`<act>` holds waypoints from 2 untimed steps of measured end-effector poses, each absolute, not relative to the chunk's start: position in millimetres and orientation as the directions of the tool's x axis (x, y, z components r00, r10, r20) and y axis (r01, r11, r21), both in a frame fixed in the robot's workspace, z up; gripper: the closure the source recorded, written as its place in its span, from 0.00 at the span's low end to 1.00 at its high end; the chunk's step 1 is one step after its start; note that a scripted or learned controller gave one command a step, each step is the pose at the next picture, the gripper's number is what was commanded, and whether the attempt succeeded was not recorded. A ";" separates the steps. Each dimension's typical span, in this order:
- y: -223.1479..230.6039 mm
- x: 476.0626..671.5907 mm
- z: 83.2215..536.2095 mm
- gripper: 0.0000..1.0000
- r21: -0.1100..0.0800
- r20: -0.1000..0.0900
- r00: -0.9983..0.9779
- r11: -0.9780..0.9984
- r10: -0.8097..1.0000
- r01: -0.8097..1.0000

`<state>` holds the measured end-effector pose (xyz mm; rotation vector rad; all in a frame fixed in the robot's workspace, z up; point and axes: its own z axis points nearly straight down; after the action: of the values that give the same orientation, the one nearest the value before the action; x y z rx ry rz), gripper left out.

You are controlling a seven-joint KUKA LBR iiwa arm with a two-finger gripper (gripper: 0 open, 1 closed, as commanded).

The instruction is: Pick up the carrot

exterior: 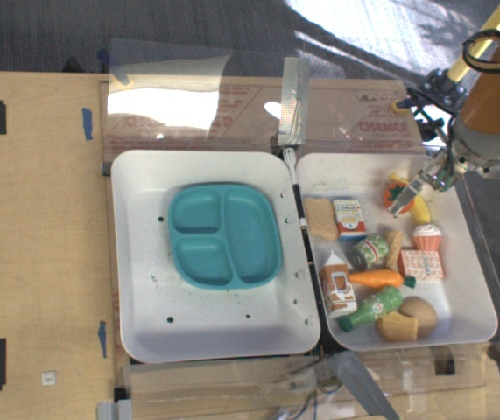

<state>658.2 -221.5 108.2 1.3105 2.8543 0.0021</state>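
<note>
The carrot (pixel 375 279) is orange with a green stub at its right end. It lies flat in the right bin (pixel 475 274), between a green can (pixel 371 250) and a green bottle (pixel 371 309). My gripper (pixel 404 199) hangs at the back of that bin, up and to the right of the carrot and well apart from it. It is low over a small orange and yellow toy (pixel 397 185) and a yellow banana (pixel 421 209). The grey arm with its orange band (pixel 493 103) comes in from the upper right.
The left bin (pixel 136 304) holds a teal divided plate (pixel 226 234). Packed around the carrot are a brown carton (pixel 338 289), a pink box (pixel 422 263), a cupcake (pixel 426 234), a cracker (pixel 321 219), a small milk carton (pixel 348 217) and a tan lump (pixel 411 315).
</note>
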 end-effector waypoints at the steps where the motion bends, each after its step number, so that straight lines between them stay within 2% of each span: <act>1: -192.1 654.6 87.1 0.00 0.002 -0.002 -0.596 0.596 0.803 0.803; 2: -192.5 657.9 102.1 1.00 0.008 -0.013 -0.599 0.599 0.801 0.801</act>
<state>657.9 -192.5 102.1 1.4001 2.7960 0.0018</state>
